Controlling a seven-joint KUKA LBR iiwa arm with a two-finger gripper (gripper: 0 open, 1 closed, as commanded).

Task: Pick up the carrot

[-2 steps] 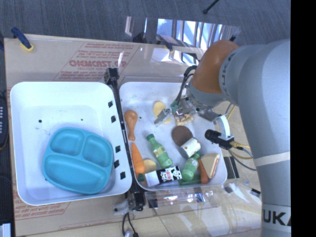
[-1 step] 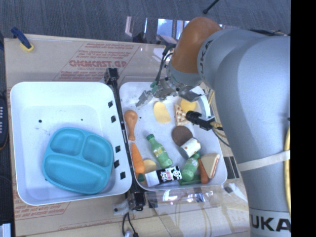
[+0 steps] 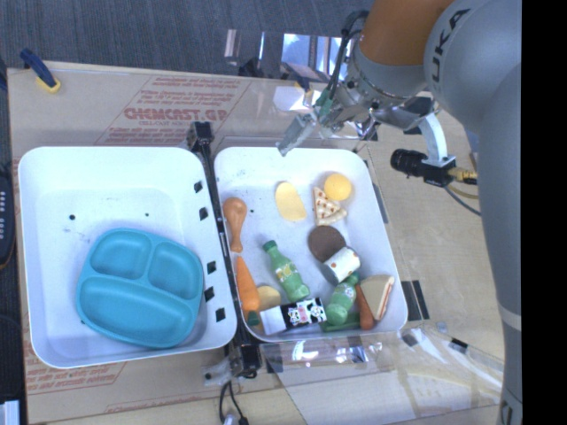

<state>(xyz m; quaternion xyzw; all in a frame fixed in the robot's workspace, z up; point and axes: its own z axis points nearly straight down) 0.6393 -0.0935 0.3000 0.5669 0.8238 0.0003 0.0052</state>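
The carrot (image 3: 246,285) is a slim orange piece lying lengthwise against the left wall of the right bin (image 3: 381,215), toward the front. Its near end touches a yellowish item and a small black and white carton (image 3: 301,313). My gripper (image 3: 299,134) hangs over the far rim of the right bin, pointing down and left, well apart from the carrot. Nothing shows in its grasp.
The right bin also holds a drumstick (image 3: 235,216), a green bottle (image 3: 285,271), a yellow slice (image 3: 290,201), a pizza wedge (image 3: 329,205), a yellow ball (image 3: 337,186), a brown disc (image 3: 325,241) and a sandwich (image 3: 376,296). A blue divided plate (image 3: 140,286) lies in the left bin.
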